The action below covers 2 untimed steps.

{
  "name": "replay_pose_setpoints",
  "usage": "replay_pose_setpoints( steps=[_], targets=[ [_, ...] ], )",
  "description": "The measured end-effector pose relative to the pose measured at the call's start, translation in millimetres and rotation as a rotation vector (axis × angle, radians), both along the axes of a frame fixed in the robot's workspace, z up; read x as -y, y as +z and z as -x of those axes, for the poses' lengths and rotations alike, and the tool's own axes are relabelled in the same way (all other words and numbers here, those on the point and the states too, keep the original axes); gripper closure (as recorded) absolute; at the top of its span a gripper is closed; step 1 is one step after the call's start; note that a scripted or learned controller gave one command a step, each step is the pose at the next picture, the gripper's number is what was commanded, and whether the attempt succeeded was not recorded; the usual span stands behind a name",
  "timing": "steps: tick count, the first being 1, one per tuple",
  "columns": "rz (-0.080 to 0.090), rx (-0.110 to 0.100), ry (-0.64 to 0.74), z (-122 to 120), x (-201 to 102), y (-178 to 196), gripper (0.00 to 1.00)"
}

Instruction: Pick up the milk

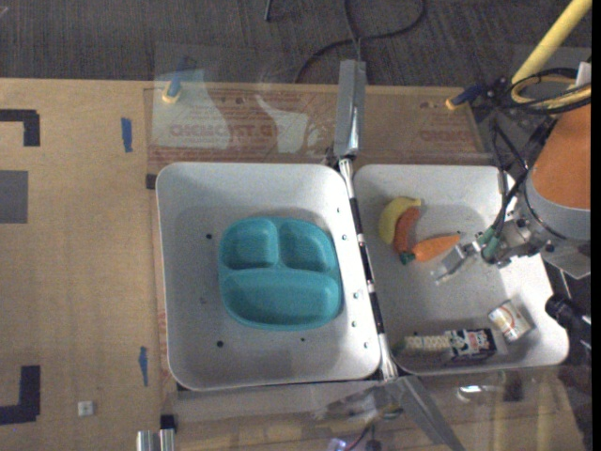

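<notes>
The tool (467, 255) hangs with fingers apart, gripping nothing, right beside the carrot (434, 248). The milk (448, 344) lies flat well below it against the bin (470, 178) wall. Closing here would likely catch the carrot; that wall may block a finger.

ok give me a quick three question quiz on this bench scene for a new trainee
1. True or false: the teal divided plastic plate lies in the left white bin.
2. Which item is nearest the gripper? A) orange carrot B) yellow banana C) black and white milk carton
3. Fill in: the milk carton lies on its side along the right white bin's ____ wall in the view.

Key: 1 true; 2 A; 3 bottom
</notes>
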<state>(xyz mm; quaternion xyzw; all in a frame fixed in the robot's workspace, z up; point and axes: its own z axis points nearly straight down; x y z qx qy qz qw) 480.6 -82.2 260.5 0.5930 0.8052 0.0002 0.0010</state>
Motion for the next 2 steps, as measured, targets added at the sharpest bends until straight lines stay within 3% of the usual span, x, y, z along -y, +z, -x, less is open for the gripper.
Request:
replay_pose_setpoints(
  steps=[1,2],
  targets=[
    [0.002,0.002,0.058,1,89,7,0.00],
    [0.001,0.002,0.188,0,109,-168,0.00]
  ],
)
